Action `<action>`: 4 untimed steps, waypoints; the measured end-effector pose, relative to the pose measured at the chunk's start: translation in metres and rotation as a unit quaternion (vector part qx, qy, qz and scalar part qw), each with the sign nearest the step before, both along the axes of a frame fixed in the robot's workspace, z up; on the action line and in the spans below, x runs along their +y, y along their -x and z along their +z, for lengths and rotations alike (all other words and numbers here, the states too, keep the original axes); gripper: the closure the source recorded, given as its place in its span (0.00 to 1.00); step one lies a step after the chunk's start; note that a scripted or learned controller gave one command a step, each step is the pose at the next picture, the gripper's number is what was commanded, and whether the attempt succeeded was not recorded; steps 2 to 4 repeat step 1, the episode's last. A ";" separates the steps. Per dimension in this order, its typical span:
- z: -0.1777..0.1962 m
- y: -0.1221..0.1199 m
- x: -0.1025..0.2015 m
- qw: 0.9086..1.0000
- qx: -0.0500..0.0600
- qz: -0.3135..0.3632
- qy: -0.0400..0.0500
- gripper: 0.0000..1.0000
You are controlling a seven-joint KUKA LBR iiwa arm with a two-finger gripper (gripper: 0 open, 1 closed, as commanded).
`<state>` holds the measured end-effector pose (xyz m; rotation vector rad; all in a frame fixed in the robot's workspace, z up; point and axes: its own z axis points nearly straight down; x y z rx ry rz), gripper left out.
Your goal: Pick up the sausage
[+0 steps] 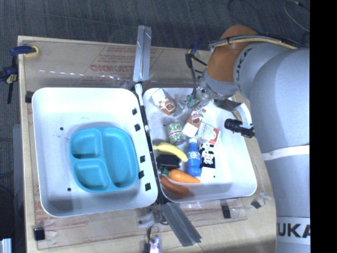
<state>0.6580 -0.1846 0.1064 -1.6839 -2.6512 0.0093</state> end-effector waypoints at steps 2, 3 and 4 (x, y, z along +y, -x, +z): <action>0.001 -0.001 0.001 1.000 -0.001 0.001 0.000 0.00; 0.001 -0.001 0.001 1.000 -0.001 0.001 0.000 0.00; 0.001 -0.001 0.001 1.000 -0.001 0.001 0.000 0.00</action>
